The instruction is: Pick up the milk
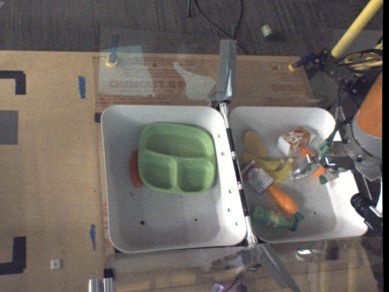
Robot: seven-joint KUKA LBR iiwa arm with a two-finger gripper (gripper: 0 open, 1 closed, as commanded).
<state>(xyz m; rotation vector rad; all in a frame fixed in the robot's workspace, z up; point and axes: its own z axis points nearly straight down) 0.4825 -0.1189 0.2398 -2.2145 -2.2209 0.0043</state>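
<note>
Looks like the approach step to me: the gripper (pixel 309 165) is low in the right bin (pixel 346 224) with nothing between its fingers that I can see, and whether it's spread wide or pinched narrow I honestly can't tell. The milk (pixel 294 140) — a small white carton with an orange print — sits just beyond the gripper, up and a bit to its left, next to the banana (pixel 275 165). My guess is the next move needs a short shift over the carton, then a straight drop — without bumping the carrot (pixel 283 199).

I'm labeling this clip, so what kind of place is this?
Probably a robotics lab test bench: two white bins of toy food sit on a taped cardboard surface, with loose cables on the carpet and a robot arm reaching in.
</note>
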